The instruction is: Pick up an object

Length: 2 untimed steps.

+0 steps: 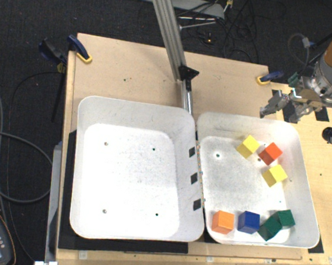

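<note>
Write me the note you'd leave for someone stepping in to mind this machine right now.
Gripper: up above the far edge of the right bin, fingers open, nothing between them.
Blocks, all in the right bin: yellow block, red block and a second yellow block near the far side; orange block, blue block and two green blocks along the near edge.
Done: nothing picked yet.
Left: lower onto one block, grasp, lift.

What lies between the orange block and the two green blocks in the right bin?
In the camera view, a blue block sits between the orange block and the green blocks, along the right bin's near wall.
</note>
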Tool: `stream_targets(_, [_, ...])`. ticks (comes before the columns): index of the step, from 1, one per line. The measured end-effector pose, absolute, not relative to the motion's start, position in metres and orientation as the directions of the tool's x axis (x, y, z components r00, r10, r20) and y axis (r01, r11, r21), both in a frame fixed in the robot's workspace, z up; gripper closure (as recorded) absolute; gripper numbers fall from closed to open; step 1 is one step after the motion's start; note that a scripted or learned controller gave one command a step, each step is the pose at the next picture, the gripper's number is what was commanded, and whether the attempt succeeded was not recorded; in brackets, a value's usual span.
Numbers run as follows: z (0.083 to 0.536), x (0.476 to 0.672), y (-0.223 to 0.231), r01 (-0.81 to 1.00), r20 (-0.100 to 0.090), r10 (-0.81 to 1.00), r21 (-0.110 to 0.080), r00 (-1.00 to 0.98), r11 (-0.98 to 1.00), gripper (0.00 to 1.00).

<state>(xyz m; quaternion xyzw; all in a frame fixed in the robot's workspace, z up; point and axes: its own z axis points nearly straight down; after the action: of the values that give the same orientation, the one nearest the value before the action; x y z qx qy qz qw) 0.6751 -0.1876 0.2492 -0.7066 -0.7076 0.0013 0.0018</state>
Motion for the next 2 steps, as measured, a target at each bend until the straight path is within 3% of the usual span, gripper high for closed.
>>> stream_targets(1, [0.252, 0.676, -0.187, 1.000, -0.001, 1.000, 0.000, -0.003, 0.003, 0.00])
stream_targets(2, [0.204, 0.673, -0.178, 1.000, 0.000, 1.000, -0.004, -0.003, 0.003, 0.00])
